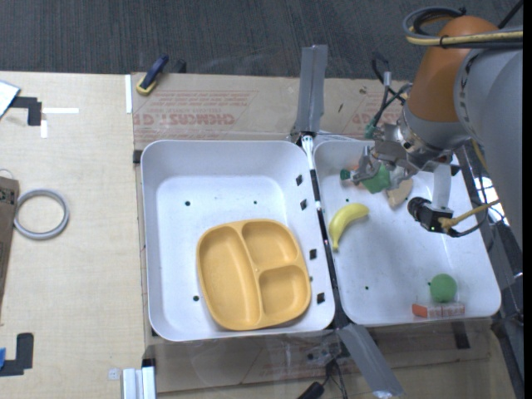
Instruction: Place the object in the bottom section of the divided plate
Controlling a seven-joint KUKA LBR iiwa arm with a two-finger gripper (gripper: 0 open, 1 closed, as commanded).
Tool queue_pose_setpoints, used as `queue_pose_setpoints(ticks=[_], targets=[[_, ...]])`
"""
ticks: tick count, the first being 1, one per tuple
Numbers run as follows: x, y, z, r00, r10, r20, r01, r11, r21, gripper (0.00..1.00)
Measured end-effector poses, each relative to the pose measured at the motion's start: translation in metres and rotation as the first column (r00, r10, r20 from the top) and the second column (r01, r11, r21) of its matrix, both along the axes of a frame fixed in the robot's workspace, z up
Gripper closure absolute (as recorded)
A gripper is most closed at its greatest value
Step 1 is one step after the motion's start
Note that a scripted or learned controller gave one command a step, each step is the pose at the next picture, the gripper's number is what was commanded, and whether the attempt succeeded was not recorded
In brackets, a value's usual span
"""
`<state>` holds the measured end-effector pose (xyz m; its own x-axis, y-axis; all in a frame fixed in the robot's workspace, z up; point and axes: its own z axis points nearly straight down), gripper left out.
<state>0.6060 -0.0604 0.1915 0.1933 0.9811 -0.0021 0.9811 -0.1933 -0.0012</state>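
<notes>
Divided plate (253, 273), yellow, is sitting in the left bin (166, 223) toward its near edge; its bottom section is lying closest to that edge. Tool (378, 169) is working at the far-left corner of the right bin (490, 293), amid a green item (376, 179) and a tan piece (400, 191); can't tell whether it's wide, narrow or holding anything. Banana (346, 221) is lying nr the bin's left wall, green ball (443, 287) nr the near-right corner.

To do it well: get a firm pinch first, lift clear of the divider wall betw bins, lower over the bottom section before releasing.

Writing: red print on the cardboard (208, 110) along the table's far edge is appearing upside-down, not legible.
</notes>
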Motion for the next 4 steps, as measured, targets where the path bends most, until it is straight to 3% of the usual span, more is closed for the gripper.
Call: queue_pose_setpoints(ticks=[1,2,3,4], targets=[[0.000,-0.001,0.008,1.000,0.001,-0.004,-0.001,1.000,-0.003,1.00],[-0.050,0.073,-0.001,0.969,0.245,-0.003,-0.245,0.969,0.002,1.00],[-0.040,0.140,0.053,0.987,0.161,-0.002,-0.161,0.987,0.000,1.00],[-0.067,0.194,0.028,0.945,0.327,-0.004,-0.327,0.945,0.001,1.00]])
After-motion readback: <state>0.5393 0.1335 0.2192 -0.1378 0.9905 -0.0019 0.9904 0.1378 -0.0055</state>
